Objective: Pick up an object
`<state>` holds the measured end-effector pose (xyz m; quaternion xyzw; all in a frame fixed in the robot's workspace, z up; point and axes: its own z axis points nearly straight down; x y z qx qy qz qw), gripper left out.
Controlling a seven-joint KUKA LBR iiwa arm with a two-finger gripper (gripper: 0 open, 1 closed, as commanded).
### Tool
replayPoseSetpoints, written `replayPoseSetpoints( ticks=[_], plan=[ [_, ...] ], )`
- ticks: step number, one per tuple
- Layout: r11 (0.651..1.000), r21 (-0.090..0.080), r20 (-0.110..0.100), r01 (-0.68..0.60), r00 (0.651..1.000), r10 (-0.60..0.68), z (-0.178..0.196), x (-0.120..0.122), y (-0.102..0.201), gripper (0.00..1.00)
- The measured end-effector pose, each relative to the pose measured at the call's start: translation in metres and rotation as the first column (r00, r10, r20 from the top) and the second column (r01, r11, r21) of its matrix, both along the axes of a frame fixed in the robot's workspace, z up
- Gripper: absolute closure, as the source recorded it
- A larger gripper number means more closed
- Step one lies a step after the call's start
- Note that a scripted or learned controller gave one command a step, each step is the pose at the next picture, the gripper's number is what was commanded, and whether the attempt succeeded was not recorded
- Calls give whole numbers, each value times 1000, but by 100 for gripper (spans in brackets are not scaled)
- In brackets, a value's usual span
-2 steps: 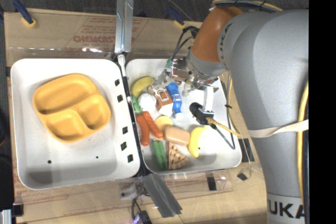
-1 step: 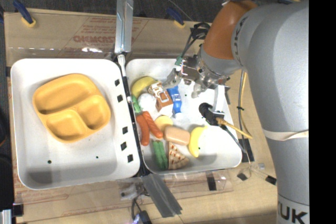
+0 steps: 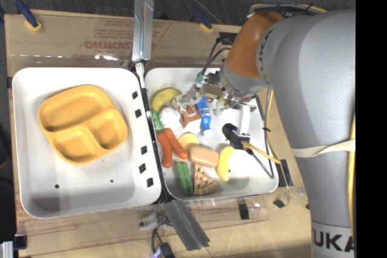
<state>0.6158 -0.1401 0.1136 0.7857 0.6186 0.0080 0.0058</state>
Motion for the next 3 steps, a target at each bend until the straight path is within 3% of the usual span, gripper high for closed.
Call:
replayPoseSetpoints(
  ticks=[1, 2, 3],
  plan=[
    [982, -4, 5, -190, 982, 190, -5, 28, -21, 0],
    [982, -4, 5, -190, 982, 190, -6, 28, -21, 0],
    [981, -8, 12, -196, 981, 196, 8, 31, -20, 100]
  ],
)
